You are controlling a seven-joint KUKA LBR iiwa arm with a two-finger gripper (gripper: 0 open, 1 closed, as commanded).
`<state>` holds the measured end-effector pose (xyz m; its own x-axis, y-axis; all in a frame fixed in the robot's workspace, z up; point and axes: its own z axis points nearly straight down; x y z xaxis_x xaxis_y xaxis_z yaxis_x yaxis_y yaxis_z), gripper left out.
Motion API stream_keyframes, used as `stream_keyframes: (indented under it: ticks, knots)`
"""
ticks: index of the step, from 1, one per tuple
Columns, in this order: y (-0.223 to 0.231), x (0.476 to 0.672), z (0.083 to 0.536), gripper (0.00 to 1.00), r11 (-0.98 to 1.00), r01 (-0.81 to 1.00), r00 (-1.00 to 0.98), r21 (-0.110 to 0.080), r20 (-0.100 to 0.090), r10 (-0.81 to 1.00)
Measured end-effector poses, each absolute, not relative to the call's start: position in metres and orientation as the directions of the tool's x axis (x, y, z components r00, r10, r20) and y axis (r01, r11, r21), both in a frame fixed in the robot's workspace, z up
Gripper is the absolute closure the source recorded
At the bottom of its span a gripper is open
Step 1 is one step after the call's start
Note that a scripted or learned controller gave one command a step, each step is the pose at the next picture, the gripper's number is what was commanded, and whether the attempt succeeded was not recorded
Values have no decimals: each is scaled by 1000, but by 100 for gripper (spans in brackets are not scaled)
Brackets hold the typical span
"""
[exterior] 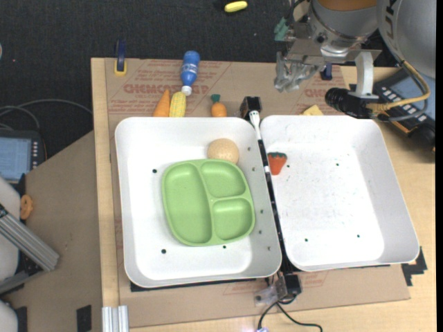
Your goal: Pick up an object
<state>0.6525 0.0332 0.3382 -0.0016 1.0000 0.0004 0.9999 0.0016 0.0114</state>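
Cardboard-covered bench (104,185) on dark carpet, bearing 2 white bins: left bin (138,241) with green divided plate (208,200) and tan ball (223,150); right bin (346,199) with strawberry (277,163) at its left wall, long axis upright, leaves up. Gripper (291,81) above far edge, jaw state unclear.
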Motion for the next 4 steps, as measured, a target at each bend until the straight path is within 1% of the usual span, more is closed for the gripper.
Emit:
stream_keyframes:
  ticks: [1, 2, 3, 4]
  knots:
    - [59, 666, 269, 100, 2, 1000, -2, -8, 0, 1000]
    - [75, 667, 294, 100, 2, 1000, -2, 5, 0, 1000]
    - [106, 658, 119, 100, 2, 1000, -2, -18, -1, 1000]
    - [131, 604, 94, 100, 1, 999, -1, 33, 0, 1000]
